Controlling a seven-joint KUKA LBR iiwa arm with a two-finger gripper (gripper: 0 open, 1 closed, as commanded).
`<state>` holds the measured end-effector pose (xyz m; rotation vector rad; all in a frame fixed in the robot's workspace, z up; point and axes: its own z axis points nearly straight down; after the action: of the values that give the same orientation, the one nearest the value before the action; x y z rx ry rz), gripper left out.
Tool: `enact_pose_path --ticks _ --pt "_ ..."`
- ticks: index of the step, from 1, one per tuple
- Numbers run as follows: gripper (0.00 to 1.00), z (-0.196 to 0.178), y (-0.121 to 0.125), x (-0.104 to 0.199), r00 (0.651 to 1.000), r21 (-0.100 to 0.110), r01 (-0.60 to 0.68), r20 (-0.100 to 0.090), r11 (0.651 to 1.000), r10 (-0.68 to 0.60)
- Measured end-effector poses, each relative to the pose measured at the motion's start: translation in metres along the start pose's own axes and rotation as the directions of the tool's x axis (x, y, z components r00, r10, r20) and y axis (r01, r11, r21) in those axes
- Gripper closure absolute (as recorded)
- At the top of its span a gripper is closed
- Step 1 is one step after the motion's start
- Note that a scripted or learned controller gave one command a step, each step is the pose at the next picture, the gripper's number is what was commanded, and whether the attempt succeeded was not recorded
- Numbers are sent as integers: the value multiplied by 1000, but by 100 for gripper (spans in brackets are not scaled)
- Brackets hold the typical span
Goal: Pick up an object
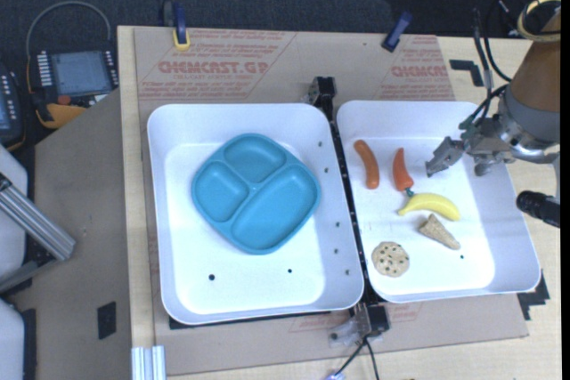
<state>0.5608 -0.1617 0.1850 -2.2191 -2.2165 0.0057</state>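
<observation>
Right bin (512,280) holds all candidate objects; nearest the camera is a cookie (390,259), flat and low, probably toy plastic, hard to pinch except across its rim. Just beyond, a wedge-shaped piece (438,232), tan, rigid-looking, tapered, so likely to slip from a grip at the narrow end. Touching or almost touching it, a banana (429,206): light, stiff if toy, smooth; best taken across the middle of its curve. Further back, a red chili (402,170) and an orange sausage (367,165), both slim, rounded, light; grasp across the short axis at mid-length. Gripper (456,154) hovers over the bin's far right part, fingers spread, nothing between them, near the chili but apart from it. Left bin (169,280) carries a blue divided plate (256,192), wide and shallow, poor for a two-finger pinch.
</observation>
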Motion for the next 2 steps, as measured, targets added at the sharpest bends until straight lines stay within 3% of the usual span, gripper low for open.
enact_pose_path --ticks 1,2 --pt "0 -3 2 0 1000 -7 1 1 1000 -1" --pt "0 57 3 -3 1000 -5 1 0 1000 -1"
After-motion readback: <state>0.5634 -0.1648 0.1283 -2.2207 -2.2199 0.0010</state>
